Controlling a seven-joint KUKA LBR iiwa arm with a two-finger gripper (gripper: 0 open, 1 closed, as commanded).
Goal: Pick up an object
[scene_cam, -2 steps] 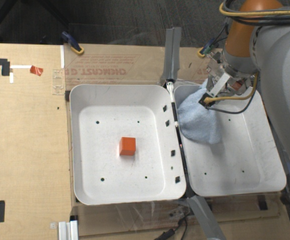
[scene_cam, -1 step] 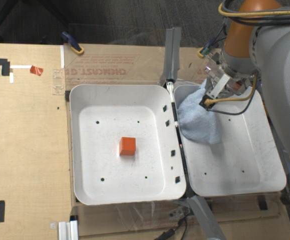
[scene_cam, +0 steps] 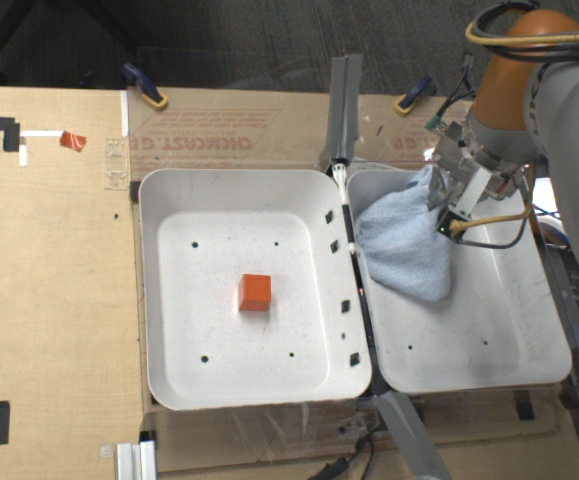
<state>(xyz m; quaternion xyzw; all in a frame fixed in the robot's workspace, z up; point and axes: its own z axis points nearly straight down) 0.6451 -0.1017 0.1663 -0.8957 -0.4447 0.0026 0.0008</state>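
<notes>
At the far left the wooden bench (scene_cam: 49,298) lies bare and tan, with a small red tag (scene_cam: 72,141) near its back edge and a blue and yellow clamp (scene_cam: 145,86) gripping the cardboard sheet (scene_cam: 229,133) behind the bins. The left bin (scene_cam: 151,268) holds one thing, an orange cube (scene_cam: 255,292), which sits flat a little below the middle of the floor, well apart from every wall. The two bins meet along their inner walls. In the right bin (scene_cam: 489,358) a pale blue cloth (scene_cam: 404,243) lies crumpled in the upper left part, against the inner wall, with its upper right corner drawn up to a peak. The gripper (scene_cam: 442,194) is right at that peak, touching the cloth, tilted down and to the left; the cloth and the wrist hide its tip, so I cannot tell whether it is apart, together or clamped on the cloth. The grey arm (scene_cam: 569,118) with its orange band (scene_cam: 524,38) reaches in from the right, and a second clamp (scene_cam: 414,94) sits behind the right bin
</notes>
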